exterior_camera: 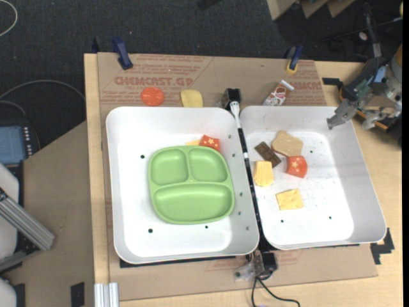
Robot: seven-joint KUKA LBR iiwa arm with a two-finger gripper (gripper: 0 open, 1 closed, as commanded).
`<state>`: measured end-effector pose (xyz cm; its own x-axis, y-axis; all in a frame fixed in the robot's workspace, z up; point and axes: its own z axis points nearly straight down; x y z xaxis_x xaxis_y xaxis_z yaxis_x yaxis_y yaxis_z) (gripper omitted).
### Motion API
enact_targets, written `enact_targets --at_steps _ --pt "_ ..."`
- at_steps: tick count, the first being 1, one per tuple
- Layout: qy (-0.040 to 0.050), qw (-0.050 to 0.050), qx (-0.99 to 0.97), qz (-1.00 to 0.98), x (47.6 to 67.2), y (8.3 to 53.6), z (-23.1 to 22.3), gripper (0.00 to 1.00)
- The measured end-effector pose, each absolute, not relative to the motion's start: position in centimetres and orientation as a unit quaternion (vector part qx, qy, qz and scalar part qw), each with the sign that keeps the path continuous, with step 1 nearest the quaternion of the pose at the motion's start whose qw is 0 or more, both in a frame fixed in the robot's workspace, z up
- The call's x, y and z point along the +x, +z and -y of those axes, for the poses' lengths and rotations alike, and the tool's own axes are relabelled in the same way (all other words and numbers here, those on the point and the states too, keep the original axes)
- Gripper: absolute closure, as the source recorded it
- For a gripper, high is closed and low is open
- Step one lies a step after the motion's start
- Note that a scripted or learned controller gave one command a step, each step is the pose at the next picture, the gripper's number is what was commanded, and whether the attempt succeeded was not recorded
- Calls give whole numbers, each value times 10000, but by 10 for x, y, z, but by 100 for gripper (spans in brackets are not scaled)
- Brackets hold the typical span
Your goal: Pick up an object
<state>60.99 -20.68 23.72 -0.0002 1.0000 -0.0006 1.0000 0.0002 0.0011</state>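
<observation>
Gripper, its spread impossible to tell, hangs at the right bin's far right corner, the approach step; next it must descend onto the red toy inside.

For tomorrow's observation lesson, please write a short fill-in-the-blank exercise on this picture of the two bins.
1. The green divided plate lies in the ____ bin.
2. The plate has ____ compartments.
3. The gripper hovers at the ____ bin's far right corner.
4. The orange disc lies on the ____ behind the bins.

Missing words: left; three; right; cardboard
</observation>
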Motion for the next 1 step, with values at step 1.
enact_targets --at_steps 1 --pt "-23 -70 7057 -7085 574 129 147 0"
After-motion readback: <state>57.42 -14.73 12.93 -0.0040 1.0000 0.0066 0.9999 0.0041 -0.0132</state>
